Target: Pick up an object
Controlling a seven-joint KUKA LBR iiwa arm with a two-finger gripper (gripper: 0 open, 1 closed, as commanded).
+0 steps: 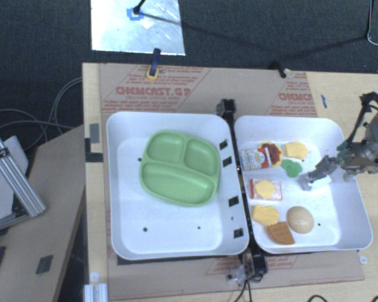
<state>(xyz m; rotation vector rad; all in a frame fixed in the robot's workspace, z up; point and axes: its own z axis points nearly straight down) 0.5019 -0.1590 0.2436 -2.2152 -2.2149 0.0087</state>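
Observation:
The right bin [349,197] holds several toy foods: a white and red carton [254,158], a red-brown piece [271,150], a yellow ridged piece [296,149], a green piece [292,167], a yellow square in a red frame [266,189], a yellow wedge [265,215], a tan round bun [299,219] and an orange-brown wedge [281,233]. My gripper [310,180] reaches in from the right over bare bin floor. It sits just right of the green piece and above the bun, touching none of them as far as I can see.
The left bin [129,231] carries a green divided plate [179,168]. A black divider with clips [234,168] runs between the bins. Cardboard [176,90] lies under both bins, with a yellow and blue clamp [154,65] at its back edge. A metal frame [12,175] stands at the far left.

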